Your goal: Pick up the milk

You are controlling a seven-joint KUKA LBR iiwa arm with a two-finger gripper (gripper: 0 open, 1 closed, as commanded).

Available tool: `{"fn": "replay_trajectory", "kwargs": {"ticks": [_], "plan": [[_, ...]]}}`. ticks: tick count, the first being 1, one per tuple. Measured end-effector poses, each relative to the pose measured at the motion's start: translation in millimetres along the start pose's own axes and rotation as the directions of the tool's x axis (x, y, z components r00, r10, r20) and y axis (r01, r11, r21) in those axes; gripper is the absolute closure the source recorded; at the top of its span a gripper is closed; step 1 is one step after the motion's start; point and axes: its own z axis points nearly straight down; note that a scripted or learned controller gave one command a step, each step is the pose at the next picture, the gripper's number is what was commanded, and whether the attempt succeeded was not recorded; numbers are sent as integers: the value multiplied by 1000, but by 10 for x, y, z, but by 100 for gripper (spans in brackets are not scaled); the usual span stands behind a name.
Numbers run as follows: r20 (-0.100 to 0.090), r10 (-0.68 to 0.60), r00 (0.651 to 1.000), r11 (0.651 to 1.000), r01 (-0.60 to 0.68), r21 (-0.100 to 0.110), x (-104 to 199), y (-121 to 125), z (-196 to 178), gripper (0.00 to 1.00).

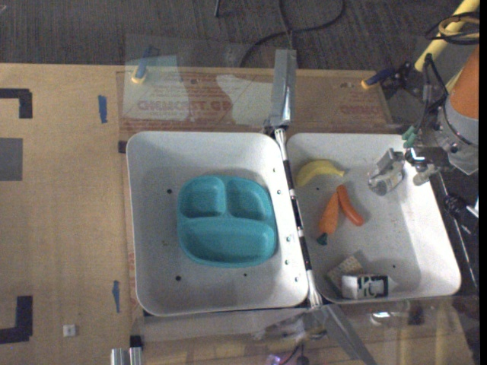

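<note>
Lying flat by the right bin's (426,276) near wall, the small milk carton (366,285) looked light and crushable; its long sides suited gripping. Jaws (386,173) hovered apart, well away.

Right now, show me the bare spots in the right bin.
Bare floor lies right of the carrots, between the end effector and the milk carton. Crowded: the banana and carrots along the divider side.
</note>
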Motion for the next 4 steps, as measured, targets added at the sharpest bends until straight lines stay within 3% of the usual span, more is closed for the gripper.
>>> {"fn": "replay_trajectory", "kwargs": {"ticks": [1,2,3,4], "plan": [[0,-313,950,950,313,0,-701,-312,847,0],[0,-345,938,938,345,-1,-439,-649,1712,0],[1,-388,922,922,388,-2,103,-326,990,0],[2,-421,907,907,421,-3,-112,246,374,0]]}}
